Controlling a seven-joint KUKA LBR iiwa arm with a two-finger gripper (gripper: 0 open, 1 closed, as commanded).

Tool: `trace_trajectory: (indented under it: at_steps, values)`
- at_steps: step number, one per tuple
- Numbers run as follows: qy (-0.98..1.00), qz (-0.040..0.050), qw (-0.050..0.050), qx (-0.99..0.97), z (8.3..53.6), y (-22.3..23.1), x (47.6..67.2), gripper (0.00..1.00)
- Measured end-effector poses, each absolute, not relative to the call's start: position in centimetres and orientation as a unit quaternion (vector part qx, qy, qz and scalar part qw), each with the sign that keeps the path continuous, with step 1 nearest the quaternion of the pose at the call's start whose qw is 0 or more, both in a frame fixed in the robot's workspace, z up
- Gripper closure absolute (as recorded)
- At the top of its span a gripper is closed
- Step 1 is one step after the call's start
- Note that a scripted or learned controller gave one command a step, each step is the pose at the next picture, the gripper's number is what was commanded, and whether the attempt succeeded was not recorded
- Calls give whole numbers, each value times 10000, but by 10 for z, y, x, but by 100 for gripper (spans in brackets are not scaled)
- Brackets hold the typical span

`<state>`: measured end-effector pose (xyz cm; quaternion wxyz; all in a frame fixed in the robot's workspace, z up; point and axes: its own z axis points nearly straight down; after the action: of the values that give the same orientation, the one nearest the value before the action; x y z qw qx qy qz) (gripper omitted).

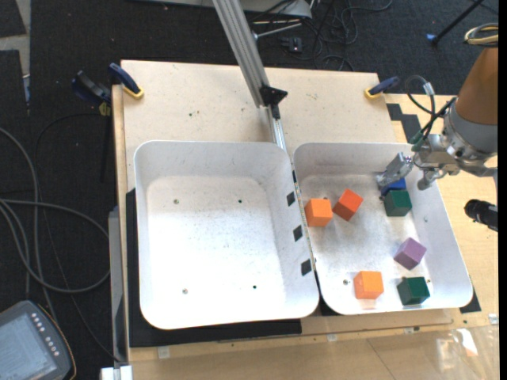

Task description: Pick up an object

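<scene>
Fingers (394,169) hang at the right bin's (444,236) far right, directly above a blue block (394,186); whether they are spread, or touch it, cannot be told. A green block (398,203) lies just nearer.

arm: comes in from the right side, up near the top | band: the orange part sits high at the right edge, with the grey wrist just under it | gripper (400,169): points left and down, low over the right bin | jaws: too small and blurry to see how they stand
</scene>
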<state>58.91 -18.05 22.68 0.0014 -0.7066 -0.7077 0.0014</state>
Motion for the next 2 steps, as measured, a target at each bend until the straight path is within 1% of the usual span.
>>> trace_trajectory:
  at_steps: [1,2]
  values:
    - [-7073,18,28,-7069,165,-173,587,0]
    - [-7069,-10,9,-7073,123,-176,594,0]
